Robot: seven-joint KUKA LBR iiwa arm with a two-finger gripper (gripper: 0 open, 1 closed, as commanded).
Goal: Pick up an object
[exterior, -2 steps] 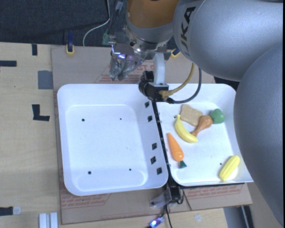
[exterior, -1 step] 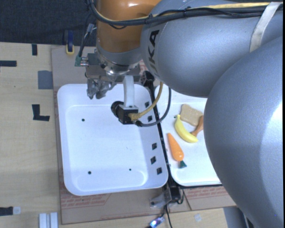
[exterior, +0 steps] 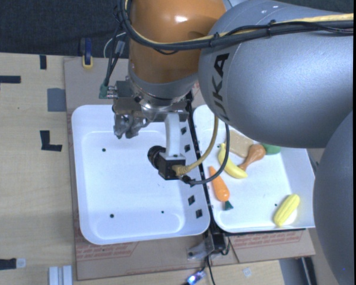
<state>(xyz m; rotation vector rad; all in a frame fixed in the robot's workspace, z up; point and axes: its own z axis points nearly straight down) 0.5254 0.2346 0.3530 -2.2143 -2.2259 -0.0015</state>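
The hand (exterior: pixel 128 125) hangs over the far part of the left bin (exterior: pixel 83 159), close under the orange wrist band. Its dark fingertips point down at bare white floor, and nothing sits between them. How wide they stand I cannot tell, since the tips blur together in the camera view.

All the candidates lie in the right bin (exterior: pixel 296 159), well apart from the hand and past the divider between the two bins. Nearest that divider is a small carrot (exterior: pixel 220 187), lying roughly near-to-far with its green end toward the near edge. Just right of it is a banana (exterior: pixel 232 168), curved, partly under the arm's bulk. A tan, club-shaped piece (exterior: pixel 254 154) lies just beyond the banana, touching or nearly so. A yellow corn cob (exterior: pixel 286 209) rests alone near the bin's near right corner.

These look like plastic toy food: probably light, stiff and smooth, so apt to slip or roll under a pinch. The corn cob seems the safest pick, with free space around it. I would grip it across its short axis at mid-length.
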